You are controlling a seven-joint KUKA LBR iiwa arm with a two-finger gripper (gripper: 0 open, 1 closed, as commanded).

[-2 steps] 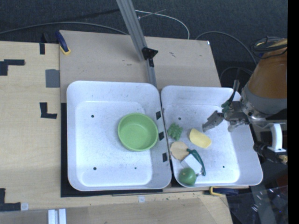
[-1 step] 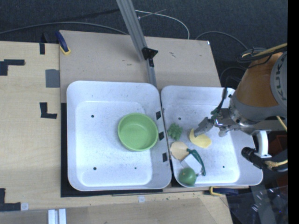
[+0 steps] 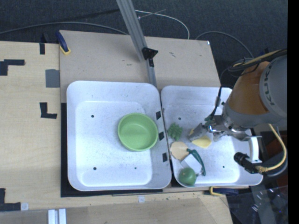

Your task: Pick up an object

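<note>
Hovering low over the right bin [image 3: 219, 97], the claw [image 3: 202, 133] is reaching in from the arm's side and sitting right at a small yellow piece [image 3: 202, 142]. Whether the claw is spread or closed, I cannot tell; its tips are merging with the yellow piece and a greyish bit just beside it, and nothing is plainly showing between them.

The yellow piece, the likeliest target, is lying directly under and just below the claw, on the bin floor. Its long axis is running roughly left to right with a slight tilt, the narrower end pointing away from the arm.

Just beyond the claw, away from the arm, a small green sprig [image 3: 175, 131] is sitting near the bin's inner wall. Below and beyond the claw, a pale round piece [image 3: 178, 149] is lying close to a white card with a dark green handle [image 3: 198, 161], and a green ball [image 3: 188, 176] is resting near the bin's lower edge. Well beyond the claw, a green bowl [image 3: 137, 132] is standing in the left bin [image 3: 84, 97].

The risk, as I judge it, is the claw closing off-centre on the low, flat piece and squeezing it out sideways, or nudging it toward the crowded neighbours.
</note>
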